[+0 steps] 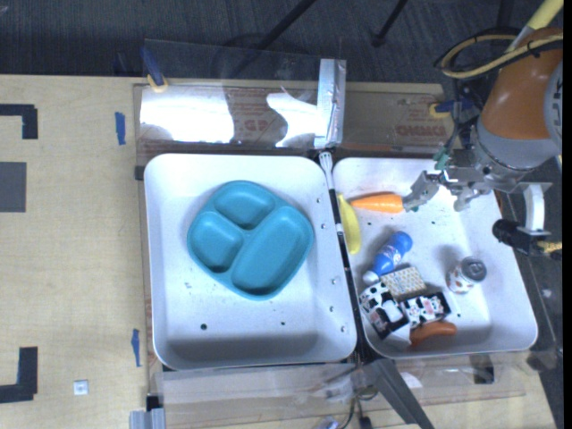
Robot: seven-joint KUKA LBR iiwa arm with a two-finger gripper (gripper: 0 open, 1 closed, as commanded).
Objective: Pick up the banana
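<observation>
The banana (pixel 349 226) lies in the right bin (pixel 509 315), pressed against that bin's left wall, just beside the divider between the two bins. Its long axis runs up and down the view, roughly parallel to that wall, and part of its near side seems tucked under the rim — the slant of the camera makes it hard to say how much.

The tool (pixel 441 193) hangs over the upper part of the same bin, with its two fingers spread fairly wide and nothing between them. From the tool, the banana lies to the view's left and a little lower, with the carrot (pixel 379 203) in between: the carrot's orange body points sideways from near the banana's upper end toward the left finger, whose tip is close to the carrot's thick end, possibly touching it. A grasp on the banana would likely need the fingers to close across its short width, and the wall leaves little room on that side.

Farther out, a blue-and-white bottle (pixel 391 252) sits near the banana's lower end, then a black-and-white patterned box (pixel 402 299), a reddish piece (pixel 434 331) and a small round can (pixel 466 273). The left bin (pixel 170 239) holds a blue divided plate (pixel 249 238). The arm's grey wrist is cut off at the view's right.
</observation>
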